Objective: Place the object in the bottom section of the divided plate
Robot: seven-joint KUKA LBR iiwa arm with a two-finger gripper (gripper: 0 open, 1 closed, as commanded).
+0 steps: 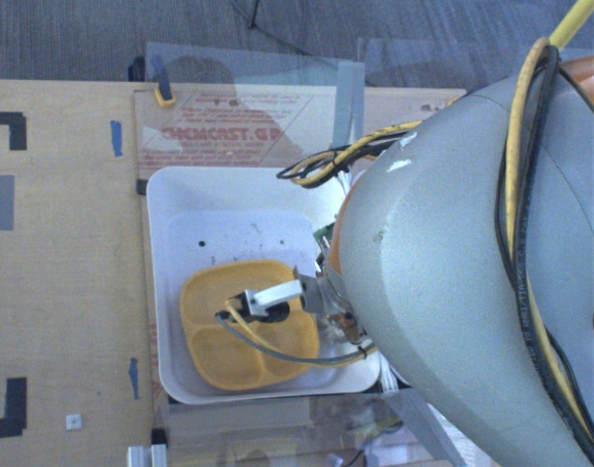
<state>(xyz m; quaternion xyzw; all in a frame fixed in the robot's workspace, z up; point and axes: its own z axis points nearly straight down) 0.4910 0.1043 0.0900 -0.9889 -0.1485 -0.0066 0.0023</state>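
Hidden: arm (pixel 471 261) covers the whole right side, so the right wall of the white bin (pixel 157 261) and everything right of it is blocked

gripper (pixel 318 298) is at the plate's right edge, mostly tucked under the arm body. Just a clutter of metal and wires there, so no way to read whether it's parted or closed, or whether it has anything in it

The object to be placed: can't pick it out

Yellow divided plate (pixel 240 350) lies flat in the near-left part of the bin. Divider ridges show faintly across its near half; which section is which is hard to read. Its middle and right side are partly covered by robot hardware and a loop of cable (pixel 277 356)

Edges and room:
- plate's near rim is just beside the bin's near wall, its left rim close to the left wall
- far half of the bin floor is bare white with a few dark specks (pixel 201 243): the main open room
- black and yellow wires (pixel 321 161) hang over the bin's far-right corner
- clear sheet with red print (pixel 228 132) lies just beyond the bin's far edge, small yellow clip (pixel 163 93) at its far-left corner
- wooden bench (pixel 63 280) left of the bin is open, with only blue tape marks (pixel 116 137) and black corner marks (pixel 10 129)
- grey carpet (pixel 394 17) runs along the far side
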